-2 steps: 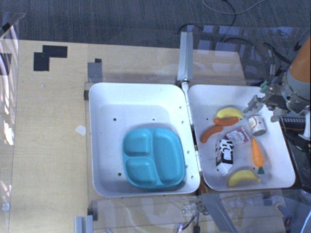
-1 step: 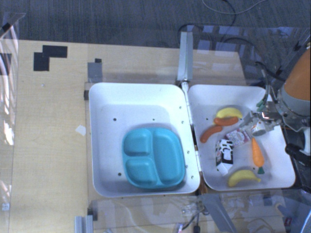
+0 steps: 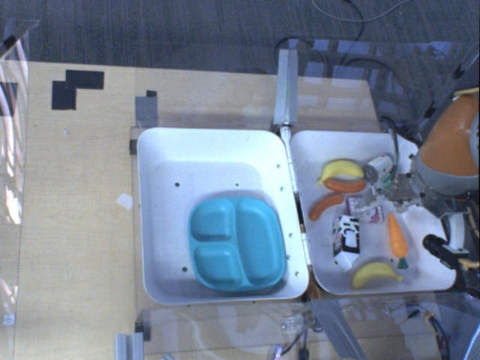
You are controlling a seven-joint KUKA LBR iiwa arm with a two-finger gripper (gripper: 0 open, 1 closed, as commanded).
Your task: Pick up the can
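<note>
While the jaws (image 3: 373,201) hang over the right bin (image 3: 427,280), their grip impossible to tell, the can (image 3: 377,167) lies just behind them, seemingly beside a banana (image 3: 339,170).

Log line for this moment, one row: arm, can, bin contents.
arm: over right bin | gripper: low beside can | can: lying in bin, not lifted | nearby: two bananas, carrot, carton | left bin: blue tray

The arm (image 3: 454,145) reaches in low, its hand (image 3: 379,193) seemingly pointing left.
</note>
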